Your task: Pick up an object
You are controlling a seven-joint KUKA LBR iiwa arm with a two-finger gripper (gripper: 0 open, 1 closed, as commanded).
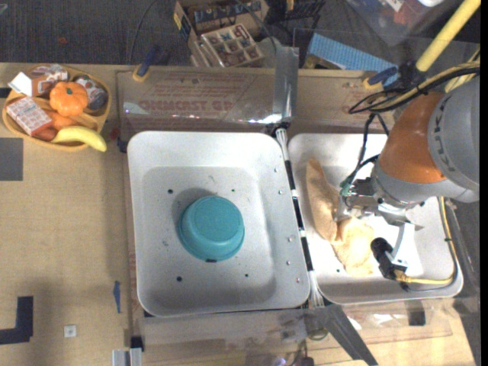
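A teal bowl (212,228) lies upside down in the middle of the left bin (152,158). In the right bin (450,280), a tan cloth-like thing (324,197) lies along the left wall and spreads to a pale yellow lump (354,246) near the front. My gripper (345,213) reaches down from the right onto this tan thing, at its right edge. The arm hides the fingers and the point of contact.
A wicker basket (15,120) with a toy pumpkin, a banana and small boxes stands at the bench's far left. A cardboard panel (202,97) runs behind the bins. The arm covers the back right of the right bin.
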